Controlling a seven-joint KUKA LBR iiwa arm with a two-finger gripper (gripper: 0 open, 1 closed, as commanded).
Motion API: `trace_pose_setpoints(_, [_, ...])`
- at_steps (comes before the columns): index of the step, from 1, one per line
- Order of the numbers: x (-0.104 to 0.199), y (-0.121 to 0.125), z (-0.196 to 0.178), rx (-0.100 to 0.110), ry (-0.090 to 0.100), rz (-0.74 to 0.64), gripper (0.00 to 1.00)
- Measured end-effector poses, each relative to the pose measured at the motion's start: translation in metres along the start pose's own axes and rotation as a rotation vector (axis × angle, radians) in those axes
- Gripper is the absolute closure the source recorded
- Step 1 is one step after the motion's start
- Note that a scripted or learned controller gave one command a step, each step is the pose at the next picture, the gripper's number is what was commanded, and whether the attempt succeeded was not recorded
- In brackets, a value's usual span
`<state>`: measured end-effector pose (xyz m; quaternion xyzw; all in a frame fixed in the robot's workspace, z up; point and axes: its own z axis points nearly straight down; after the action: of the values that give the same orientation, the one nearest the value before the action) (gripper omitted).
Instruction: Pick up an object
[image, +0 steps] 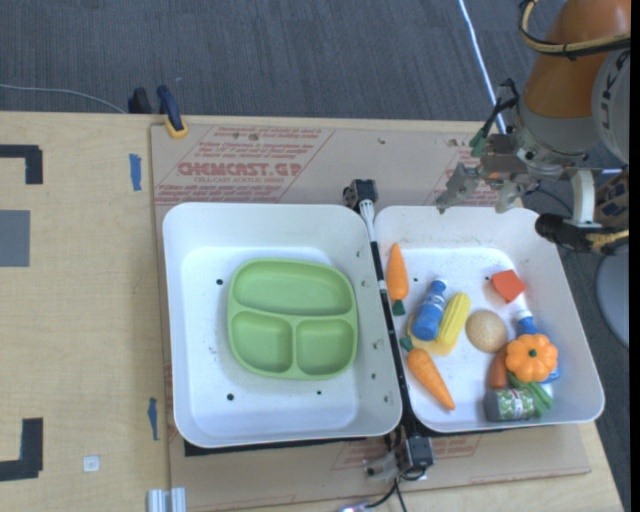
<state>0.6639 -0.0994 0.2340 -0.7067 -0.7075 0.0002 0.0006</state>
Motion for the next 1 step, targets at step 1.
trace_pose_setpoints(1, [0.0486, -0.0663, 0.0498, 0.001, 0.0, -0.001, 0.0])
